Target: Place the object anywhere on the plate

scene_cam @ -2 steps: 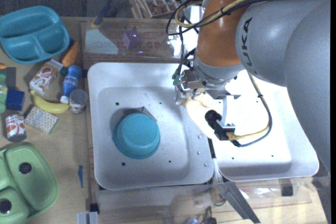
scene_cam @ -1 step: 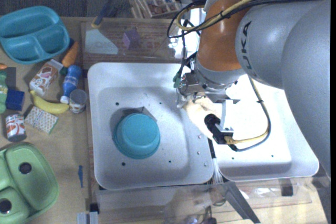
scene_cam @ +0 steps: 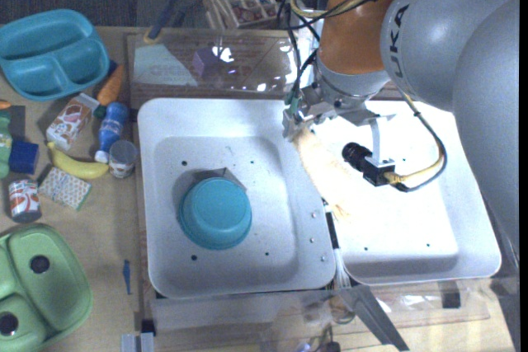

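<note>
A round blue plate [scene_cam: 216,212] lies in the left bin [scene_cam: 165,136], partly covering a flat grey piece [scene_cam: 208,176] at its far edge. The grey arm with its orange band hangs over the right bin [scene_cam: 429,243]. My gripper [scene_cam: 297,118] is low at that bin's far left corner, close to the wall between the two bins. A pale tan, blurred shape [scene_cam: 320,165] stretches from just under the gripper along the right bin's left side. Whether it is held or lies on the bin floor cannot be made out. The plate is well to the gripper's left and nearer the camera.
Left of the bins lie a blue divided tray [scene_cam: 54,53], a banana [scene_cam: 76,163], a small can [scene_cam: 122,157], a blue bottle [scene_cam: 110,128] and cartons. A green tray [scene_cam: 37,284] sits at the front left. A black camera unit with yellow cable [scene_cam: 367,162] hangs from the wrist.
</note>
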Robot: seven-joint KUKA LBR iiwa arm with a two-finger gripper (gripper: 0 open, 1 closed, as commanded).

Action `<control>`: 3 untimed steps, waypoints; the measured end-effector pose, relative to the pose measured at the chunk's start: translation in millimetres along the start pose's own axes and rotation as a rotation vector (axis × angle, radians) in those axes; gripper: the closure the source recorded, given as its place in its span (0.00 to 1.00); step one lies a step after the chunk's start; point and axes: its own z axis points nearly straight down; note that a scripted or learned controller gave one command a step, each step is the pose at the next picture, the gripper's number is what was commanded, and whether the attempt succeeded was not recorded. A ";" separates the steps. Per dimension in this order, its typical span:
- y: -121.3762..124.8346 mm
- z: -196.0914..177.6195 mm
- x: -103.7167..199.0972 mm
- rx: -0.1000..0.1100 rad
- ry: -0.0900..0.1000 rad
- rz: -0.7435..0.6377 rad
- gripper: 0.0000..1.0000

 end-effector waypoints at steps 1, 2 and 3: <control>25.9 32.6 21.9 0.001 0.000 -0.048 1.00; -17.4 1.0 43.0 0.005 0.002 -0.080 1.00; -21.7 11.2 20.4 0.005 0.003 -0.057 1.00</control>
